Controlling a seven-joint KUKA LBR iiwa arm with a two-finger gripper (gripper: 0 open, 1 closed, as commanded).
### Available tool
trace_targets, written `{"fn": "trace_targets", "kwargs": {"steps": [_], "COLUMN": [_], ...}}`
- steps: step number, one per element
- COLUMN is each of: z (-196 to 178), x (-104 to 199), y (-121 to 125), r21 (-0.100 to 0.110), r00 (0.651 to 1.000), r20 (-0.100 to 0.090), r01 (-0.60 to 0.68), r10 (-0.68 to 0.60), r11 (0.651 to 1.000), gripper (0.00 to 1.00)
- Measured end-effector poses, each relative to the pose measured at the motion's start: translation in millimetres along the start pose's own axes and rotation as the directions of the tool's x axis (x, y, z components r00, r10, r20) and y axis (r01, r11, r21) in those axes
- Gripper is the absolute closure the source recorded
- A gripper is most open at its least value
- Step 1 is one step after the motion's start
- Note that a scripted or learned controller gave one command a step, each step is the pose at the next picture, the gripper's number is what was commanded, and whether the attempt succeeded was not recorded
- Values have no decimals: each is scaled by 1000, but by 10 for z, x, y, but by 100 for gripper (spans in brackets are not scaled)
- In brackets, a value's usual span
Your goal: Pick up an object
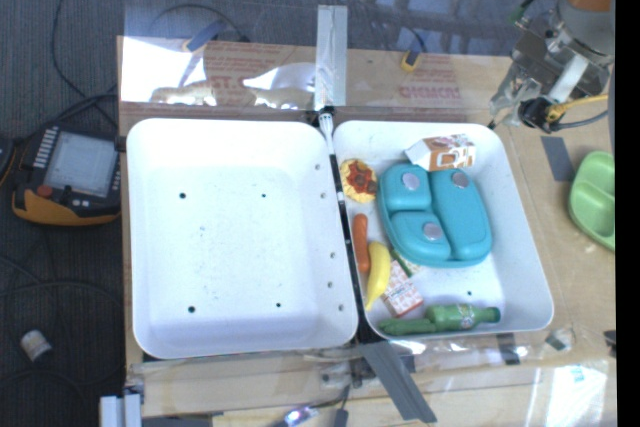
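Grey carpet surrounds my table. I can't tell the state of the pincer (540,100), which hangs past the right bin's (522,215) far right corner; the nearest thing, a small carton (441,153), lies just down-left inside.

No text can be read. Faint reddish print runs along the cardboard strip (430,90) behind the right bin (520,245), perhaps lettering, too blurred to make out.
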State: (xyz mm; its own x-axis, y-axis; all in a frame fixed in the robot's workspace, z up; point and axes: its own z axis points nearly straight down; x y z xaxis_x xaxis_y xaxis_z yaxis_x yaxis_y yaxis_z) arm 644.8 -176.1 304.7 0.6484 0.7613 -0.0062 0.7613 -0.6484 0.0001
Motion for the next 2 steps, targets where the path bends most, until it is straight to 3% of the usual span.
{"fn": "trace_targets", "kwargs": {"steps": [1, 2], "z": [1, 1084], "x": [1, -471], "y": [-1, -113], "r21": [0, 3], "r00": [1000, 999], "r20": [0, 0], "r01": [0, 34], "r10": [0, -34], "r11": [1000, 999], "gripper": [0, 0]}}
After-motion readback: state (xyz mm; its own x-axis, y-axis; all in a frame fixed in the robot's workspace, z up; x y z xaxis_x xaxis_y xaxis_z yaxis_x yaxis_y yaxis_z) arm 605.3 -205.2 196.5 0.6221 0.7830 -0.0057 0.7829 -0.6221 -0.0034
